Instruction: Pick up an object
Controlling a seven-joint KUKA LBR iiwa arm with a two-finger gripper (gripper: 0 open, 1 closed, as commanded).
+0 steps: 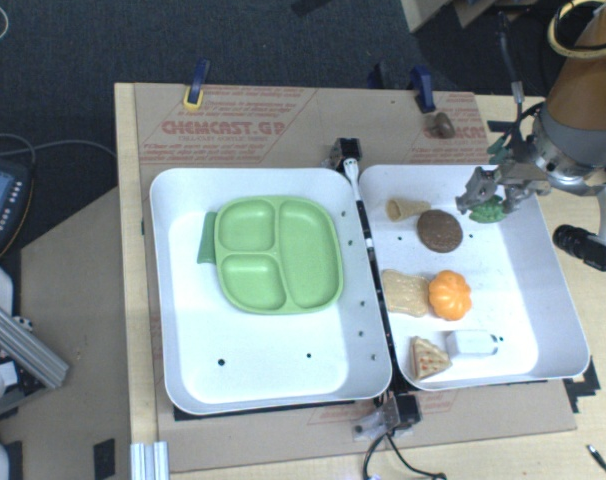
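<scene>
Your pickable stuff all sits in the right bin (558, 298) — a brown disc (440, 230) with a small tan piece (406, 209) just beside it, a beige slab (405, 293) touching an orange pumpkin (449, 295), a pizza wedge (429, 357) by a white block (471, 343), and a green item (489, 209) near the far edge.
</scene>
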